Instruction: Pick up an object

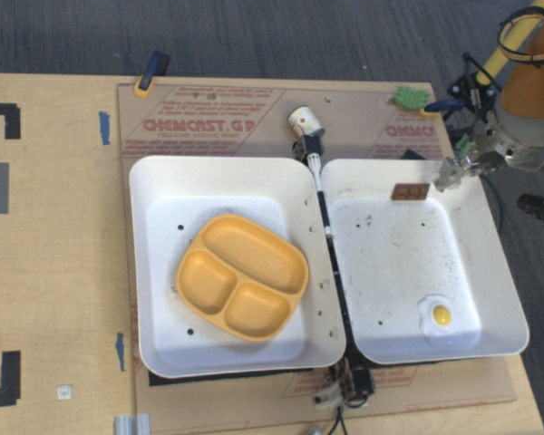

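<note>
A yellow three-compartment plate (pixel 243 276) lies in the left bin (pixel 154 188). In the right bin (pixel 490 243) a small brown bar (pixel 410 191) rests near the far wall, and a toy fried egg (pixel 440 315) sits in the near right corner. My gripper (pixel 447 176) hangs over the far right corner of the right bin, just right of the brown bar and apart from it. Nothing shows in its grasp.
Both bins stand on a cardboard sheet (pixel 208 116). A white and black clamp (pixel 305 127) sits behind the seam between the bins. A green clip (pixel 410 99) and a yellow-blue clip (pixel 150 72) hold the sheet's far edge. Cables trail by the arm (pixel 526 80).
</note>
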Robot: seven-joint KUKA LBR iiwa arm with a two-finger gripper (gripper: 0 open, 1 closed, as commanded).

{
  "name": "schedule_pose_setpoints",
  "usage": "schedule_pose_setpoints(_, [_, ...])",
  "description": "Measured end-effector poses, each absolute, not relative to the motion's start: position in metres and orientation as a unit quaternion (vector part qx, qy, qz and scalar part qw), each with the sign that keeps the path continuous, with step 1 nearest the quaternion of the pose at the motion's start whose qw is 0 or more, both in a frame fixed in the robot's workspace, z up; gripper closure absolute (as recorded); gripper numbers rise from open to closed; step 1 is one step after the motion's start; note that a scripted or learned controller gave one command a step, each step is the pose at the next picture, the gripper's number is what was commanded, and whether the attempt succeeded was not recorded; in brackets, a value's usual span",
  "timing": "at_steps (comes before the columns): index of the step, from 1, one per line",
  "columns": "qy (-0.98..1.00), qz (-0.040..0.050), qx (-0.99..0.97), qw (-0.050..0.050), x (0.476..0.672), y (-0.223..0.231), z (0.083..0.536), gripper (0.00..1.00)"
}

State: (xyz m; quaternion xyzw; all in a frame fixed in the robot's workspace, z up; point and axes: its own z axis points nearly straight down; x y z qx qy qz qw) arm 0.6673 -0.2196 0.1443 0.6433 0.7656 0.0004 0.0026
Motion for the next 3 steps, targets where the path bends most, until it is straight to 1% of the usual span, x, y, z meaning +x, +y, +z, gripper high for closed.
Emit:
schedule_pose_setpoints(1, [0.766,0.0009,0.643,0.001,0.667,-0.218,0.144,0.0])
schedule_pose_setpoints(2, [0.773,0.0043,0.635,0.005,0.624,-0.219,0.108,0.0])
schedule_pose_setpoints(3, [0.731,0.0093,0.682,0.01,0.59,-0.219,0.104,0.0])
